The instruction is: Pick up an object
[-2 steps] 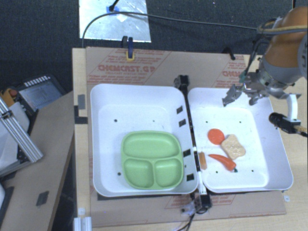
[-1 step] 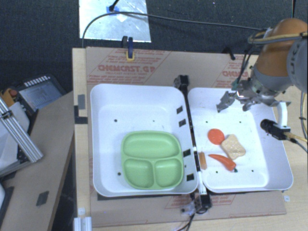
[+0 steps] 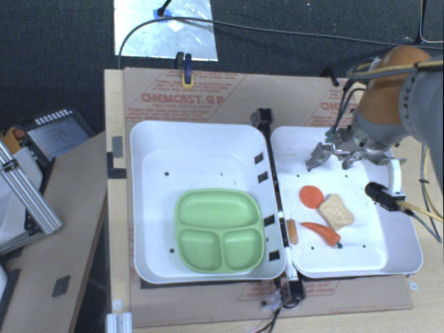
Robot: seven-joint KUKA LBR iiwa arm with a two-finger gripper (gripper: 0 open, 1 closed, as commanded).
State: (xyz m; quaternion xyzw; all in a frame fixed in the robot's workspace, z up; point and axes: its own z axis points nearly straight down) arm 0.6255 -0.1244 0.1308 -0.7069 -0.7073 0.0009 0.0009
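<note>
Nearest us, by the front edge of the right bin (image 3: 399,252), we see a red chili pepper (image 3: 323,232), its long axis slanting from upper left to lower right, the dark stem tip pointing toward the bin's front right. Just beside it, along the bin's left wall, lies a small orange stick (image 3: 293,232), upright in the view. Behind the pepper sits a tan bread-like piece (image 3: 336,212), its length running from upper left to lower right, touching or almost touching a round red-orange tomato slice (image 3: 311,196). The left bin (image 3: 149,186) holds a green divided tray (image 3: 218,229) near its front right corner. The arm reaches in over the right bin's back right part, and its jaws (image 3: 331,155) hang near the back edge, well apart from the food; we cannot tell how far open they stand, and nothing shows between them.
</note>
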